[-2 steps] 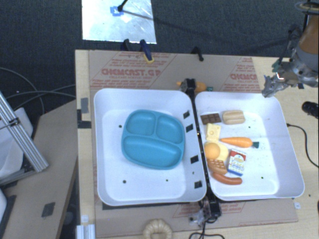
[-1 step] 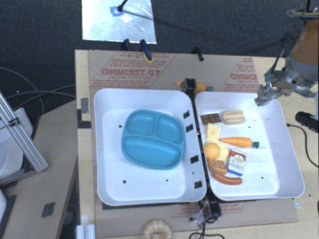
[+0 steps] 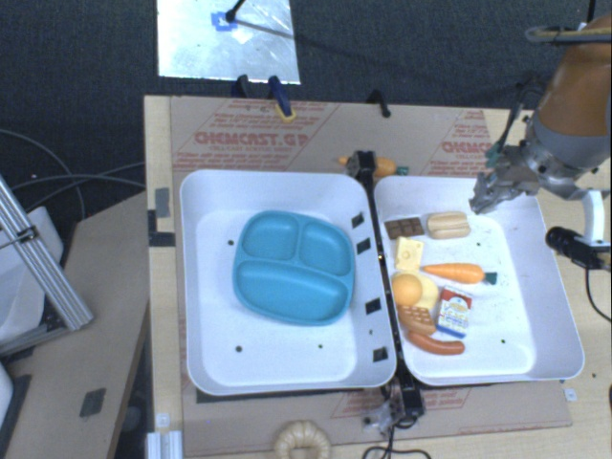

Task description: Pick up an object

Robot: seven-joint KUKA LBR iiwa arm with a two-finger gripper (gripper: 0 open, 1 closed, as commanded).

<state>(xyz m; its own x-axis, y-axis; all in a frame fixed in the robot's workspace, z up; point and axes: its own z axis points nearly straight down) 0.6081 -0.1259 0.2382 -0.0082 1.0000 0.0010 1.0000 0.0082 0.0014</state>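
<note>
Nearest, on the surface (image 3: 167,352) below the bins: a pale ring-shaped item, perhaps a toy doughnut (image 3: 304,440), lying outside both containers.

Left bin (image 3: 206,352): holding one blue divided plate (image 3: 294,266), flat near the middle, well apart from anything graspable.

Right bin (image 3: 550,338): all the candidate objects, clustered toward the centre divider, probably pushed there by handling. From near to far: a toy sausage (image 3: 435,343), a small carton (image 3: 455,313) just beside a waffle piece (image 3: 414,316), an orange ball (image 3: 407,287), a carrot (image 3: 456,273), a yellow cheese slice (image 3: 409,253), a chocolate bar (image 3: 403,227) and a bread roll (image 3: 448,225).

Claw (image 3: 486,199) low over the bin's far right part, just beside the roll, nothing visibly between its fingers; spread or pressed together, cannot tell. Roll the likeliest target, judging by closeness.

Beyond the bins: a small orange toy (image 3: 382,167).
</note>
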